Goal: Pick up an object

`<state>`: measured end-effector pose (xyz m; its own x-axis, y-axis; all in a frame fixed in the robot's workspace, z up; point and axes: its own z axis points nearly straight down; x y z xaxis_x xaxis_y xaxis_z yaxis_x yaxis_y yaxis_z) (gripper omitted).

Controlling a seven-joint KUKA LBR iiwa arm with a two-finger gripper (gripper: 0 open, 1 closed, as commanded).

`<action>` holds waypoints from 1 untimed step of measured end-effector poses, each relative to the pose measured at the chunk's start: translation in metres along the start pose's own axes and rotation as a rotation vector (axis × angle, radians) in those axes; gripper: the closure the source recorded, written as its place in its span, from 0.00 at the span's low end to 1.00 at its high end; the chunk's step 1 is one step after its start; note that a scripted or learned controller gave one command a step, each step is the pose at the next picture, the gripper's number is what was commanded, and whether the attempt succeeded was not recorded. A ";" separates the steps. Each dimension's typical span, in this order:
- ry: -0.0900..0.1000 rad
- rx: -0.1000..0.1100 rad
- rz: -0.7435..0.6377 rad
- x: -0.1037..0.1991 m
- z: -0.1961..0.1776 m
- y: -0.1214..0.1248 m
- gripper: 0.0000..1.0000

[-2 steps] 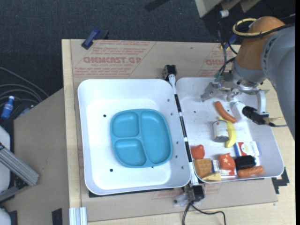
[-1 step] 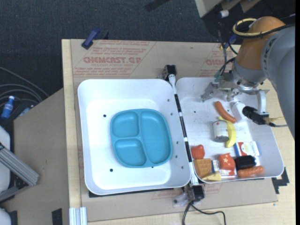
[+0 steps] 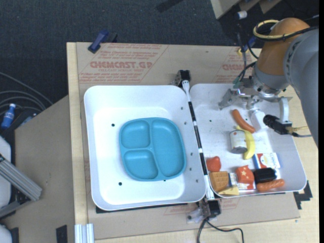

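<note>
Claw [image 3: 248,99] hovers at the far end of the right bin [image 3: 212,97], prongs spread, nothing between them. Just nearer than the claw: a smooth orange hot dog [image 3: 242,120], then a curved yellow banana [image 3: 248,145] touching a dull metal can [image 3: 237,140]. Left bin [image 3: 101,135] holds a glossy blue three-compartment plate [image 3: 152,148]. The brown counter [image 3: 152,65] reads "CHEMCAST" in red.

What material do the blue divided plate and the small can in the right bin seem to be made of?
Blue divided plate: probably plastic, with a uniform colour, soft sheen and moulded, rounded compartments. Small can: looks like metal, grey with a brighter reflective end, though it could be a plastic toy.
</note>
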<state>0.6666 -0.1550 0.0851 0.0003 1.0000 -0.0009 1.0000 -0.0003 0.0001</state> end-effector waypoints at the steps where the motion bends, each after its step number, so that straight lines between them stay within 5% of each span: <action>1: 0.001 0.001 -0.001 0.009 0.000 0.000 0.00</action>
<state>0.6666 -0.1461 0.0852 -0.0005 1.0000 -0.0002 1.0000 0.0005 -0.0011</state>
